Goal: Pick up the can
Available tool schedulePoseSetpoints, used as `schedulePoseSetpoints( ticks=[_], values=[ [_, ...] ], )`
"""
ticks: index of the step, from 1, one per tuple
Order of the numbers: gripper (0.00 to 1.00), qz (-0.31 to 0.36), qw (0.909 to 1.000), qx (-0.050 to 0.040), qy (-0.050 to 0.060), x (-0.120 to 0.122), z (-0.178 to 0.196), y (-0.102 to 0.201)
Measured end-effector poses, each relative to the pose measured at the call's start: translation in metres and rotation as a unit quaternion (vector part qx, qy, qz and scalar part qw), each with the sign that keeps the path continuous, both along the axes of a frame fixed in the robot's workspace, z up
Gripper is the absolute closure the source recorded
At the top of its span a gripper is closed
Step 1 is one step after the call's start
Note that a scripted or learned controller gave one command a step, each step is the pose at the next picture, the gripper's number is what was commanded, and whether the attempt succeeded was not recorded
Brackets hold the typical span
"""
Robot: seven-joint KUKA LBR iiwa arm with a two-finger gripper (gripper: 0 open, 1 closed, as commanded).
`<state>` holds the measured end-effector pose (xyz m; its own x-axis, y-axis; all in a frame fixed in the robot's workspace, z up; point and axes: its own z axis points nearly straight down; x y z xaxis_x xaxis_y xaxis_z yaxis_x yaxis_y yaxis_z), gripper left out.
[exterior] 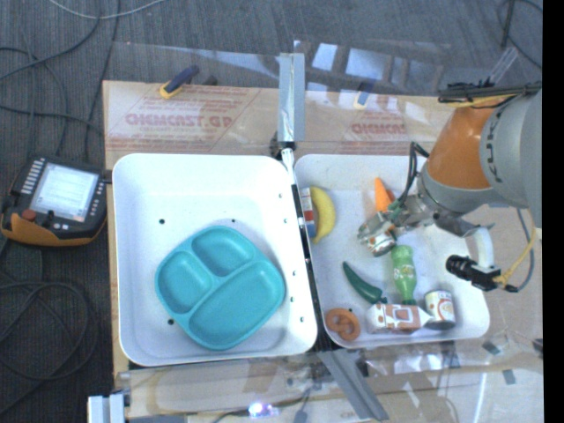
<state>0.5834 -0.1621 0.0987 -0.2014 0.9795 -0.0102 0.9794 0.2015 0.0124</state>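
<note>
the can [440, 307] lies in the near right corner of the right bin [348, 173], a small tin with a white and orange label, touching the end of a flat carton [398, 317] that lies along the bin's near wall. left of the carton a brown pretzel-shaped toy [343, 324] sits in the near left corner. just behind the carton a green bottle [403, 272] lies with its neck toward the far side, and a dark green pepper [361, 281] lies beside it on the left. the claw [380, 233] hangs over the middle of this bin, well apart from the can, its metal tip low near the bottle's neck; whether it is clenched or released cannot be told from here, and nothing can be seen between its tips. an orange carrot [381, 192] lies just behind the claw, and a yellow banana [322, 212] rests against the bin's left wall. the grey arm [498, 148] with its orange band reaches in from the right. the left bin [145, 183] holds a teal divided plate [221, 286]. both bins stand on the desk [198, 122], and a teach pendant [55, 201] lies on the floor at the left.
</note>
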Motion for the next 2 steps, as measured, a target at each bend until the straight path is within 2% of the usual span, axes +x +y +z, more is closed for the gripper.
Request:
schedulePoseSetpoints(
  ticks=[1, 2],
  values=[
    [1.00, -0.087, 0.9962, 0.0031, 0.007, 0.029, 0.127, 0.073],
    [1.00, -0.121, 0.9926, 0.0027, 0.007, 0.085, 0.139, 0.063]
  ],
)
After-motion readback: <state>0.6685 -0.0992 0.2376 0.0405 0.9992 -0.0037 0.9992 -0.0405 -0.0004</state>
